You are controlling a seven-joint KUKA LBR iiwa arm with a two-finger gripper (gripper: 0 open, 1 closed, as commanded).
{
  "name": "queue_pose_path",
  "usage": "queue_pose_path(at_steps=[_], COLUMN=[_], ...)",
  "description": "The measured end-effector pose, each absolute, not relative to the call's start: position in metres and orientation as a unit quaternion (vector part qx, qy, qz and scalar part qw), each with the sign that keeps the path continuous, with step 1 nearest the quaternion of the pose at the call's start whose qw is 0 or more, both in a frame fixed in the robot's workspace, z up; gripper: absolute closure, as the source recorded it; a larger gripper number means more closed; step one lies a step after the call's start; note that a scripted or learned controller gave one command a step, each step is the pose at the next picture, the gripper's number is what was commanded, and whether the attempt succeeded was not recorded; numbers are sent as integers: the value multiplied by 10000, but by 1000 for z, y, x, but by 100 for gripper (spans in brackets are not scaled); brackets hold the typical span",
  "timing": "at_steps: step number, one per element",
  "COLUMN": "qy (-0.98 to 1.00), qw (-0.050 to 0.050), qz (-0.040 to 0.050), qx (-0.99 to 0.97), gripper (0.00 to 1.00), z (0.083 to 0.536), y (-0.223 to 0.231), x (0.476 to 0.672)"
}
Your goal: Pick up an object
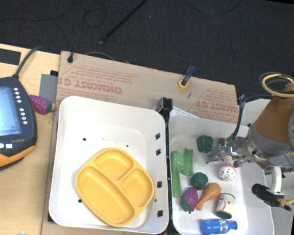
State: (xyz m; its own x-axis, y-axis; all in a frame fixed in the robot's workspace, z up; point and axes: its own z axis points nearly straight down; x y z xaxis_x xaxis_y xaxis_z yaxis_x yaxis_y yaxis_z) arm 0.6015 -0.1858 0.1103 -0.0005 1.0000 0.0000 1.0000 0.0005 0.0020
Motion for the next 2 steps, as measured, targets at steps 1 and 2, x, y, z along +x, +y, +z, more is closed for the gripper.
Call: queue_pose_path(at_steps=[1, 2], qy=[7061, 7067], qw=[-43, 62], qz=[-17, 19], qx=[7081, 7075], gripper=[0, 0], z=[86, 90], y=[-156, -166], x=[549, 479])
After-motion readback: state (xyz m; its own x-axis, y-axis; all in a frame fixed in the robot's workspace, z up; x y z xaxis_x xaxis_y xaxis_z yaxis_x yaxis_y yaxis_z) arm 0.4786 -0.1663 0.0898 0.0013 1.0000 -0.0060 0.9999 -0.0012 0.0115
